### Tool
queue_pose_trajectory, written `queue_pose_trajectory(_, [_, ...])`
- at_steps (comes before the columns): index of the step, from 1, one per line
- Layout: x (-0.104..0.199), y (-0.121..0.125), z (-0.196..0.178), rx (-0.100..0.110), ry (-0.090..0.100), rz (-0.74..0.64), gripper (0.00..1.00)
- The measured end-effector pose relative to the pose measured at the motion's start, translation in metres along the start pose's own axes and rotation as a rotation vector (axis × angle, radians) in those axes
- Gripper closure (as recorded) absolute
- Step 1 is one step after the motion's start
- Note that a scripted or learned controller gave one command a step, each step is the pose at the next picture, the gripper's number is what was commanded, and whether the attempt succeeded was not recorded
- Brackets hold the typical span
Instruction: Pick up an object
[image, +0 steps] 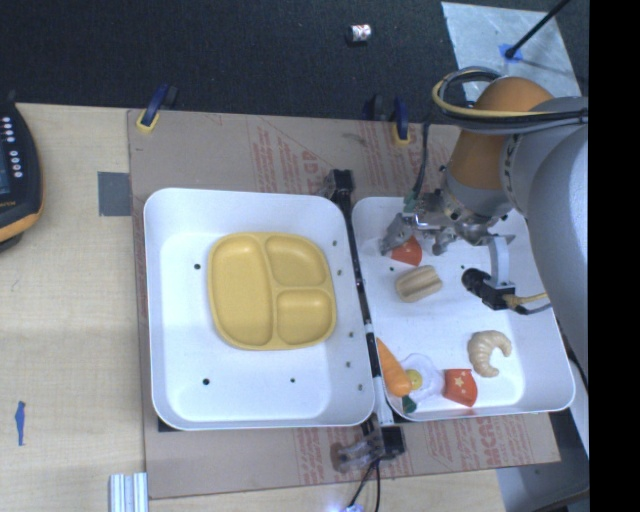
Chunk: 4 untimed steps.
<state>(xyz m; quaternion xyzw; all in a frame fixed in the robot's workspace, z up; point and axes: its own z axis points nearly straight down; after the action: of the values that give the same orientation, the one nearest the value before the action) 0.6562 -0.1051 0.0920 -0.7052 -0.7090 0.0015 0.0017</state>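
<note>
Wooden bench topped by a printed cardboard sheet held with clips; dark floor beyond the far edge. Two glossy white bins sit side by side. The left bin holds a yellow three-part tray. The right bin holds a red piece and a tan bread roll near its far left corner, and a croissant, a carrot and a red block by the near edge. The gripper hangs over the red piece; finger spread cannot be made out. The arm hides the bin's far right corner.
</note>
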Motion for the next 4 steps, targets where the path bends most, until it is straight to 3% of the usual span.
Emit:
queue_pose_trajectory(1, [-0.038, 0.0, -0.001, -0.004, -0.003, 0.005, 0.0])
queue_pose_trajectory(2, [-0.002, 0.0, 0.0, 0.001, 0.0, -0.002, 0.0])
queue_pose_trajectory(3, [-0.004, 0.0, -0.011, 0.002, -0.001, -0.004, 1.0])
queue_pose_trajectory(4, [-0.004, 0.0, -0.01, 0.003, -0.001, -0.005, 0.0])
